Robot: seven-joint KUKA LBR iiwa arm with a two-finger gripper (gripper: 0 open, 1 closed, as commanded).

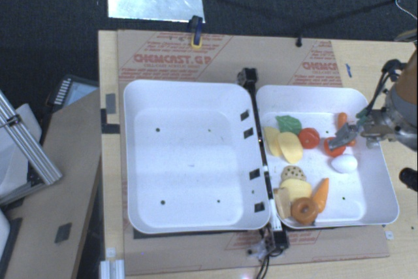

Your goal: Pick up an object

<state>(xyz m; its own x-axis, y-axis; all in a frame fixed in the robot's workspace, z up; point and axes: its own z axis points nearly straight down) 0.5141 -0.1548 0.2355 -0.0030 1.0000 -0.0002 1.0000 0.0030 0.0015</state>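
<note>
The gripper (pixel 341 139) is low in the right bin (pixel 375 199), over the right-hand part of the pile of toy food, its grey fingers reaching down and left from the wrist at the view's right edge. Its tip sits on or just above a red piece (pixel 333 148) — most of that piece is hidden under the metal, so what it is I cannot tell. Whether the fingers are spread or closed I cannot tell either; nothing shows plainly between them, so no grasp can be claimed. Close by lie a white egg (pixel 344 164) just below the tip, a tomato (pixel 309 138) to its left, and a small carrot (pixel 342 119) just above. Further left are a green leaf (pixel 288 123) and yellow slices (pixel 285 145); lower down, a cookie (pixel 294 173), a larger carrot (pixel 320 193) and a brown ring (pixel 304 210). The left bin (pixel 189 160) holds nothing visible. As I judge it, the reach is done — the closing and the lift are left, and nothing is off the bin floor yet.
</note>
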